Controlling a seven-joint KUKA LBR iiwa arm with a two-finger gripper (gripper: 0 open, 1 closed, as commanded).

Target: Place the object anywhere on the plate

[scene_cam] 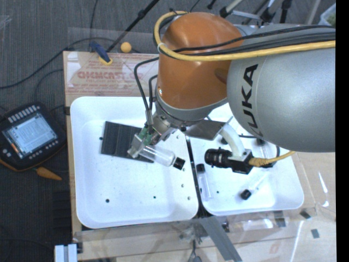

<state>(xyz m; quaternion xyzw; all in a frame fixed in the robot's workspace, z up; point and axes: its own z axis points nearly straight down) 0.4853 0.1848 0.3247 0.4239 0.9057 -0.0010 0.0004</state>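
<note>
Teach pendant (30, 135); perhaps a pen (204, 182)

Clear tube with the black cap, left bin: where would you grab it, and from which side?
Likely around the middle of the clear tube, from straight above, closing across its width: it lies flat on the left bin floor, long sides exposed.
</note>
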